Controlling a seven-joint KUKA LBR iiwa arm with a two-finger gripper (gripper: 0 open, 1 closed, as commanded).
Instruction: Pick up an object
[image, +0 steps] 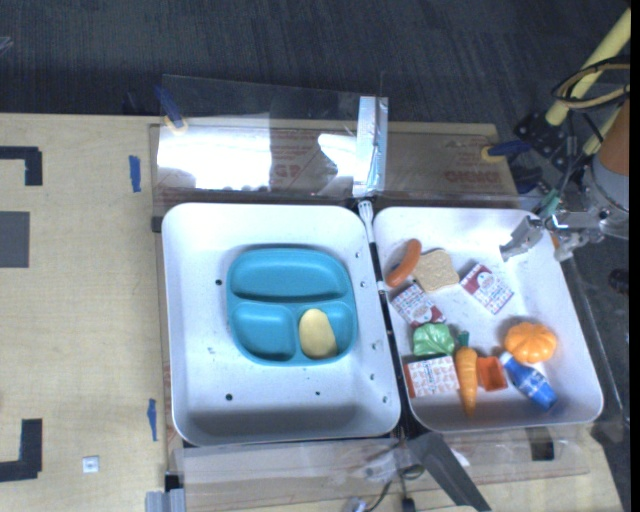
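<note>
My gripper (540, 245) hangs over the upper right corner of the right bin (578, 345). Its two fingers stand apart with nothing between them. Below and to its left lie a red-and-white carton (487, 288), a slice of bread (436, 270) and a sausage (403, 262). An orange pumpkin-like fruit (530, 341), a blue bottle (529, 384), a carrot (466, 378), a green vegetable (433, 339) and two more cartons (412, 300) (431, 376) crowd the lower half of that bin. None of them touches the gripper.
The left bin (190, 300) holds a blue divided tray (290, 275) with a yellow oval fruit (317, 333) in its lower right compartment. A clear plastic sheet (270, 140) stands behind the bins. Cables (580, 90) hang at the upper right.
</note>
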